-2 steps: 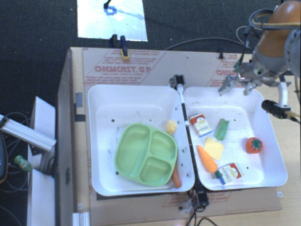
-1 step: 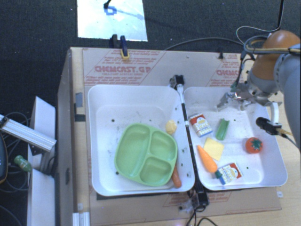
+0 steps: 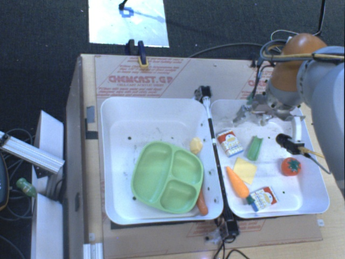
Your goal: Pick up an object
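Observation:
My gripper point(image 3: 253, 116) hangs over the far end of the right bin point(image 3: 318, 190), open, with nothing between its fingers. Below it in that bin lie a small red-and-white carton point(image 3: 229, 143), a green piece point(image 3: 254, 148), a yellow cheese slice point(image 3: 245, 170) and an orange carrot point(image 3: 237, 181). A second carton point(image 3: 263, 198) sits near the front, and a red tomato point(image 3: 291, 166) lies at the right. The gripper touches none of them.
The left bin point(image 3: 116, 144) holds a green divided plate point(image 3: 168, 176), a small yellow item point(image 3: 196, 144) and an orange piece point(image 3: 201, 204) at the divider. The arm's grey body point(image 3: 323, 90) reaches in over the right bin's far right corner.

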